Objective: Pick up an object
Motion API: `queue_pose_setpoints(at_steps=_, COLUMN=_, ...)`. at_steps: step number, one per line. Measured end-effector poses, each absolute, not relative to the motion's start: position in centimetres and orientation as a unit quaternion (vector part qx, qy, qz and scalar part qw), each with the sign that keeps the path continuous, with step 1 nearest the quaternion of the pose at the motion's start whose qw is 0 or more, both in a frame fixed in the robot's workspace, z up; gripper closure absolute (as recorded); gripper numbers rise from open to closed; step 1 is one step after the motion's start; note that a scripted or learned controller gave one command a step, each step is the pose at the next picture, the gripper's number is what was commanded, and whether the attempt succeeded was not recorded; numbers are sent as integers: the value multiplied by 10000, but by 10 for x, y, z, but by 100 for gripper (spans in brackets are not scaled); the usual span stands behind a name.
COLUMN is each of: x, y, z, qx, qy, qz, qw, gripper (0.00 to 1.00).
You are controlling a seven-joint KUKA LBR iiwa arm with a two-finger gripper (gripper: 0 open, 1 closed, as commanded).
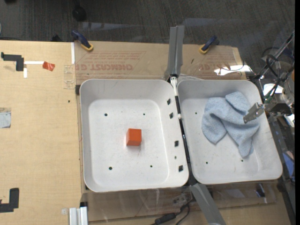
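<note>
Nearest the camera, the front rims of two shallow white bins are seen side by side on the table (37,149), with a grey divider bar (176,50) running between them. Places are given from that bar.

To the bar's left, the left bin (93,172) is seen to hold a small orange-red block (134,137), set near the middle of its floor and apart from every wall. To the bar's right, a crumpled light-blue cloth (229,118) is spread across the upper middle of the right bin (225,170), one fold trailing toward the front.

Farther right of the bar, the tool (253,113) is seen low over the cloth's right side, reaching in from the bin's right wall. Its metal tip appears to touch or nearly touch the cloth, though contact cannot be confirmed. Whether the tool is open or closed cannot be told, and nothing is seen gripped.

Beyond the bins, two clamps (82,40) are fixed on a cardboard sheet (117,62).
</note>
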State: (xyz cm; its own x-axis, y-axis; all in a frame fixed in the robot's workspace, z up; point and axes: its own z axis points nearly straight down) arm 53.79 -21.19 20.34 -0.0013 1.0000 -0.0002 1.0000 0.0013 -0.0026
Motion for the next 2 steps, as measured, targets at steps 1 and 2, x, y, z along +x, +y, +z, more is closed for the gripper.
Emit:
queue_pose_setpoints(at_steps=1, x=478, y=-211, z=92, qx=-5609, qy=-8279, qz=-1, qw=2, gripper=0)
queue_pose_setpoints(at_steps=2, x=485, y=-196, z=91, qx=-4097, qy=-9122, qz=-2, qw=4, gripper=0)
